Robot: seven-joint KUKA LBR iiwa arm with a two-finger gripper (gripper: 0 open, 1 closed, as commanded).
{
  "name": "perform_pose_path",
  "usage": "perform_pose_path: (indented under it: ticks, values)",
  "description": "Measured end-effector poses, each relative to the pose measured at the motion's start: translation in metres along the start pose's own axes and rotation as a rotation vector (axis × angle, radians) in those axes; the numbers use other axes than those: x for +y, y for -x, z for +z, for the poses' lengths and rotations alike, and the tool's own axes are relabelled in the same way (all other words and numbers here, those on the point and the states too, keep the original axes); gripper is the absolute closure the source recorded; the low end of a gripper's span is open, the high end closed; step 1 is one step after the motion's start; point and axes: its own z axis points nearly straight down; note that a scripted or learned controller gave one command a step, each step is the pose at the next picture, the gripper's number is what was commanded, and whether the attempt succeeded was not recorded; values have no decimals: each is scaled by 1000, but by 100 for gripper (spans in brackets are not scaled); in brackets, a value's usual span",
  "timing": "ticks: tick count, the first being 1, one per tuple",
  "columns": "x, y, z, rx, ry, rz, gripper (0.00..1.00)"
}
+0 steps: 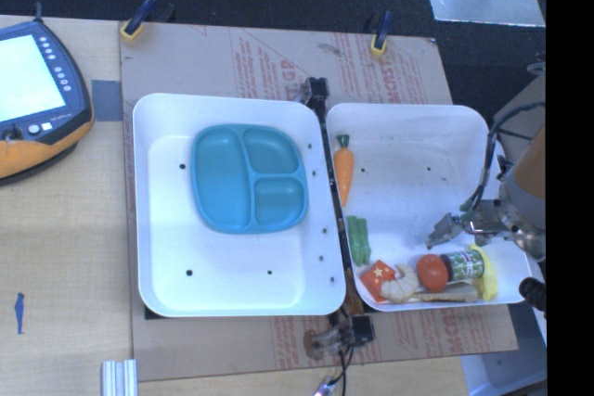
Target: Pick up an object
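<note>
My gripper (452, 228) hangs low over the right bin (408, 121), near its right wall, just above a pile of toy food. Right below it lie a red tomato (432, 273) and a small green-labelled bottle (467, 265). A yellow banana (489, 283) lies beside the bottle at the bin's front right. A red and white piece (379, 275) and a pale lumpy item (402, 286) rest at the front edge. An orange carrot (343, 172) and a green vegetable (358, 239) lie along the bin's left wall.
The left bin (158, 199) holds a blue divided plate (249, 178). A tablet-like controller (37, 97) sits on the bench at far left. Clamps (137, 19) hold the cardboard at the back. The arm's cable (484, 172) loops over the right bin's right side.
</note>
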Motion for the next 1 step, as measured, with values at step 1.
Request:
perform_pose_path:
  ticks: [1]
  values:
    - [1, -21, -99, 0, 2, -3, 0]
